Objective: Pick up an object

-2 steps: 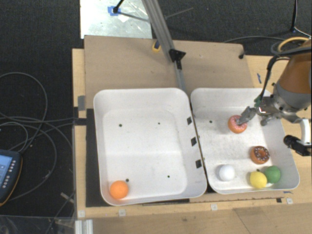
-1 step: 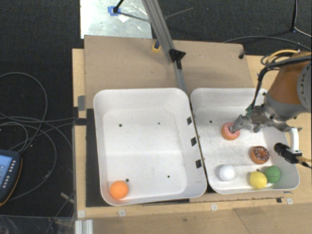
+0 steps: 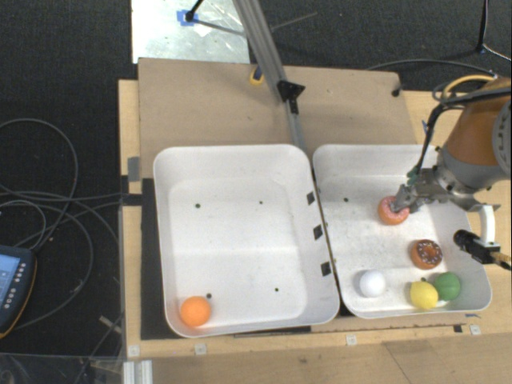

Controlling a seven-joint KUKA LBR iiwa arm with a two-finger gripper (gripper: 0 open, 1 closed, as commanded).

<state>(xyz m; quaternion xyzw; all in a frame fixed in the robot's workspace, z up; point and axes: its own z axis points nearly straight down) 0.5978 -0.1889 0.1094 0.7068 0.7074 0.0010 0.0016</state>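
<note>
Pink doughnut [image 3: 392, 211] directly under end effector [image 3: 406, 200]

I see two bins side by side on the tabletop [image 3: 352, 102]. The left bin [image 3: 232, 162] holds one ball [image 3: 195, 311] at seven o'clock. The right bin [image 3: 352, 162] holds a doughnut [image 3: 392, 211] centrally and four items clustered toward five o'clock.

A wooden bench [image 3: 352, 102] fills the frame's middle, bearing two shallow white bins side by side: left bin [image 3: 240, 166], right bin [image 3: 352, 162].
</note>
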